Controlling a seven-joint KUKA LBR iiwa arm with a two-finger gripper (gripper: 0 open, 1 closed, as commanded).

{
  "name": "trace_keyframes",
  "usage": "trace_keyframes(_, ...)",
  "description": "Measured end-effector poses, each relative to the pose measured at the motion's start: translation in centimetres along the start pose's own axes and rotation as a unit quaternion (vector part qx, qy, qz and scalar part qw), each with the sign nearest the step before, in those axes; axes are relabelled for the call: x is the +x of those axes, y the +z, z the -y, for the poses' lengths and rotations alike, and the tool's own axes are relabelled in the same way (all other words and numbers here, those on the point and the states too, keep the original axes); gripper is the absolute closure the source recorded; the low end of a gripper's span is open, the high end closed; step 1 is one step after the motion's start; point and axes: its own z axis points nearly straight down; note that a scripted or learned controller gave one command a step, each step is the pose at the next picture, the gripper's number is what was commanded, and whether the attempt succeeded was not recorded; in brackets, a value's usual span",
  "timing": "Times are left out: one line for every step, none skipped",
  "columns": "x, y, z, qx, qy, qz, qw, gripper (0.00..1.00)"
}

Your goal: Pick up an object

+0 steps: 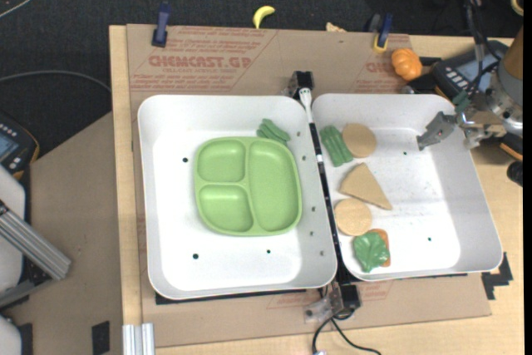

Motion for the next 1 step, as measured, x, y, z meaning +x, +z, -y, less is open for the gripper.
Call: trace_keyframes(-2.58, 11.99, 6.52, 0.000, -0.002, -0.003, 1.0000, 0.00)
